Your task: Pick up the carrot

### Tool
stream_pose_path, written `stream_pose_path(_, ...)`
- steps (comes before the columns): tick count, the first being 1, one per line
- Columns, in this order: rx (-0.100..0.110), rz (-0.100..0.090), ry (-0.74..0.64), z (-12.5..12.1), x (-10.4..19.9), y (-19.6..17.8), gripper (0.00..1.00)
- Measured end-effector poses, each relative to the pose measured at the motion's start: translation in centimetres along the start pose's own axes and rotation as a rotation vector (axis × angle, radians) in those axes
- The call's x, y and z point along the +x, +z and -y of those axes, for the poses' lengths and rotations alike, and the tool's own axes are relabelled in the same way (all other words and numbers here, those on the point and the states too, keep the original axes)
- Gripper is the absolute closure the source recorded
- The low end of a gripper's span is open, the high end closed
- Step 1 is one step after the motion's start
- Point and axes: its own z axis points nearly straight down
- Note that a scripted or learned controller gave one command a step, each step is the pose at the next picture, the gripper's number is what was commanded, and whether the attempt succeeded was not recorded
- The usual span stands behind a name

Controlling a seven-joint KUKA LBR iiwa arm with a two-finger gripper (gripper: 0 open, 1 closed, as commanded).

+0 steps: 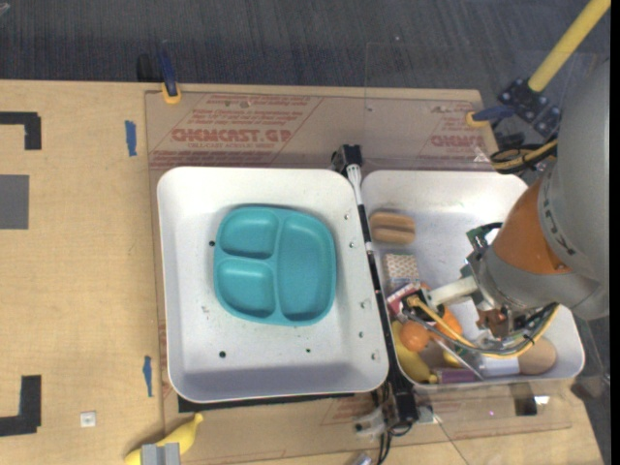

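carrot (pixel 448 324) lying in the right bin's (pixel 455 197) toy pile, near the front | gripper (pixel 496 323) low just beside it, prob lining up a grab | can't tell its state tbh

Two white bins (pixel 179 260) (pixel 455 187) side by side; one teal plate (pixel 276 264) at 9 o'clock; one bun (pixel 391 227), one egg (pixel 536 356) toward 4 o'clock.

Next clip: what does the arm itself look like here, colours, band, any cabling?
The arm is a thick, rounded grey body with an orange band above the wrist. Below it sits a grey wrist block, with the gripper trailing loose yellow and dark cables. No markings are legible.
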Motion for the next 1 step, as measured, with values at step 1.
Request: stream_pose_path(1, -0.007, 0.002, -0.004, 0.33, 0.03, 0.03, 0.0)
